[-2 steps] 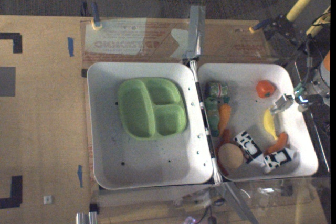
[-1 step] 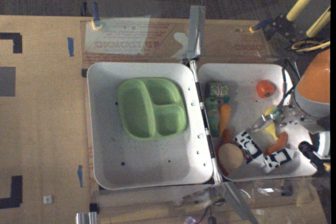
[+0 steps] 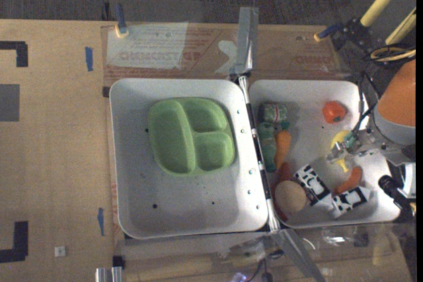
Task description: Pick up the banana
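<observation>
Banana (image 3: 341,140) near right bin's (image 3: 301,87) right edge.

two white bins side by side on the bench. left bin (image 3: 132,208) has a green divided plate (image 3: 192,135). right bin (image 3: 301,90) holds an orange tomato-like toy (image 3: 334,111) near the top, a green bottle (image 3: 269,125) and a carrot (image 3: 282,147) by its left wall, a tan egg-shaped thing (image 3: 290,196), and a black/white cow toy (image 3: 327,191). gripper (image 3: 345,154) sits low at the bin's right side w/ the yellow banana (image 3: 342,140) right at it; grip unclear. arm's orange band (image 3: 403,102) at right edge.
</observation>
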{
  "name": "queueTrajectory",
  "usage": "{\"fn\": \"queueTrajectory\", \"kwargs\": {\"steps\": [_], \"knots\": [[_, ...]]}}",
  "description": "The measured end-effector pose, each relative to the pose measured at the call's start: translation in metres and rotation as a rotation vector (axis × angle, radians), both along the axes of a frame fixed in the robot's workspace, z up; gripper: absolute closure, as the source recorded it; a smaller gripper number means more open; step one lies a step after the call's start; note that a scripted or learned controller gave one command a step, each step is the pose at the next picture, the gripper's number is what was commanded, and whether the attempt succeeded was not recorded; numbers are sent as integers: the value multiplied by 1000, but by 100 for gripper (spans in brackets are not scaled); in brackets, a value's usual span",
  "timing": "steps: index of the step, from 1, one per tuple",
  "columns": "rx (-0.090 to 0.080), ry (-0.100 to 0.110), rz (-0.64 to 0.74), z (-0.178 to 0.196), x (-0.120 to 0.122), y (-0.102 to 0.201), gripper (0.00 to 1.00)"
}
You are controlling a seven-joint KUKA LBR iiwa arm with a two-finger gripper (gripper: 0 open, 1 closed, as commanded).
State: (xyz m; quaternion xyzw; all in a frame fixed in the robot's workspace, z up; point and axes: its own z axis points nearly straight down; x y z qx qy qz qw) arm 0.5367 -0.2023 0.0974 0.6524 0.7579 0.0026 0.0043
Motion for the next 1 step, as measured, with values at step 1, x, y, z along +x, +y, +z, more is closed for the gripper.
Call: {"fn": "queueTrajectory", "kwargs": {"steps": [1], "knots": [[1, 8, -123, 171, 26, 74, 100]]}}
